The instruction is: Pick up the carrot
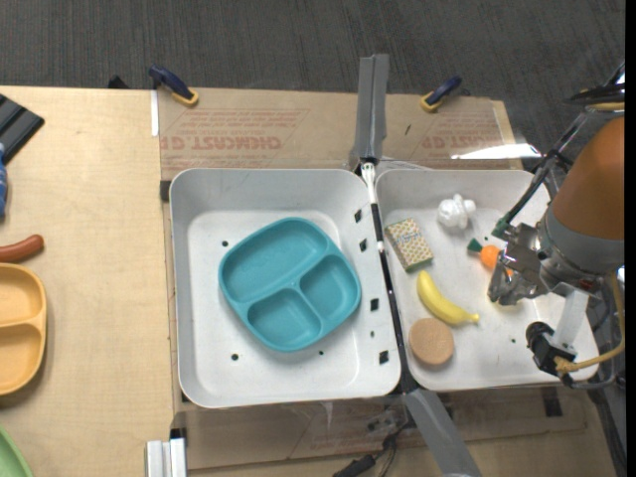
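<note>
We are logging the small orange plastic carrot (488,255) lying in the right white bin (467,361), just right of the yellow banana (444,302). The hand (504,288) is hovering beside the carrot; we cannot tell its opening.

Grey arm (581,241), orange band (black cables trailing).
</note>
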### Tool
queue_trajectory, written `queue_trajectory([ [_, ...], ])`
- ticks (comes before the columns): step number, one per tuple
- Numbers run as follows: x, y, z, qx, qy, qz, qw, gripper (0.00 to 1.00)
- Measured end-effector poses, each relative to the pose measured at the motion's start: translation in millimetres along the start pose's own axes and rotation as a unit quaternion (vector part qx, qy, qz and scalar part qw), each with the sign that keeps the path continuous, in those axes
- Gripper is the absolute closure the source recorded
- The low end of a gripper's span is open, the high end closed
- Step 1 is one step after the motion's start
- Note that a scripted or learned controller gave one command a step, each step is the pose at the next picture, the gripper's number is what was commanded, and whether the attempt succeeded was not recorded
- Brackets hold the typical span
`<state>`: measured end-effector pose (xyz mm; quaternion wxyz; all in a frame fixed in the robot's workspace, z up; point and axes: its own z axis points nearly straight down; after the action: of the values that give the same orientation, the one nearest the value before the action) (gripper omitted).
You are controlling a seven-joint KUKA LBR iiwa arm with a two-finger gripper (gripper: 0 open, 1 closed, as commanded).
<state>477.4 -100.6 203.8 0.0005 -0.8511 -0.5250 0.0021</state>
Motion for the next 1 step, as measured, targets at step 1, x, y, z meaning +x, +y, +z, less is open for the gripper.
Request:
queue_trajectory([
  [1, 41.1, -20.3, -31.8, 0.0, 0.0, 0.141, 0.99, 1.0],
])
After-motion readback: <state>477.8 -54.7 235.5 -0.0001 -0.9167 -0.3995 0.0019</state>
